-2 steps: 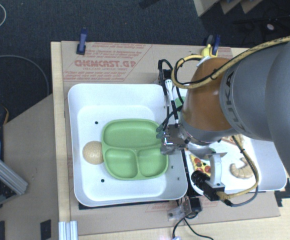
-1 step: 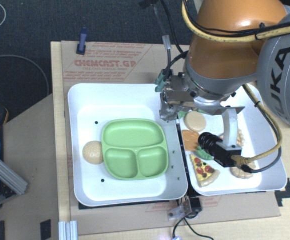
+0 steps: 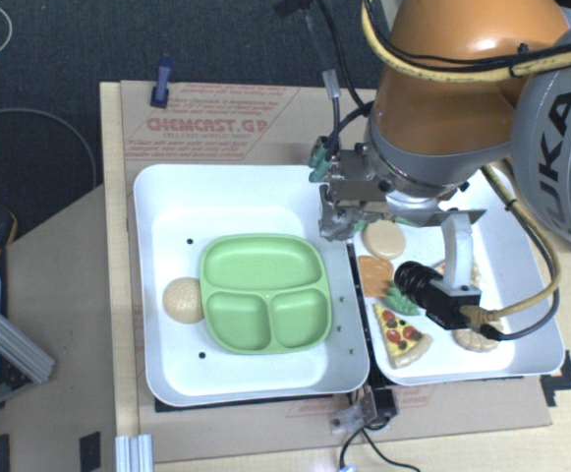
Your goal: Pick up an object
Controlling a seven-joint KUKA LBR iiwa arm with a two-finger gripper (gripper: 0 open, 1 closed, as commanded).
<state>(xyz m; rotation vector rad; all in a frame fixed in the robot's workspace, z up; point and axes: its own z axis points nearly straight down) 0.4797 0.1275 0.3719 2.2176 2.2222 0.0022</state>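
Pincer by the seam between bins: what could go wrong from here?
The pincer sits about over the rim where the bins meet; going down may strike it, not an object. The pizza, orange piece and disc lie crowded in the right bin; a grab may nudge neighbours.

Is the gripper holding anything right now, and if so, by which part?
It cannot be told. The gripper is over the inner rim of the left shallow white bin, and the grey wrist hides its tip.
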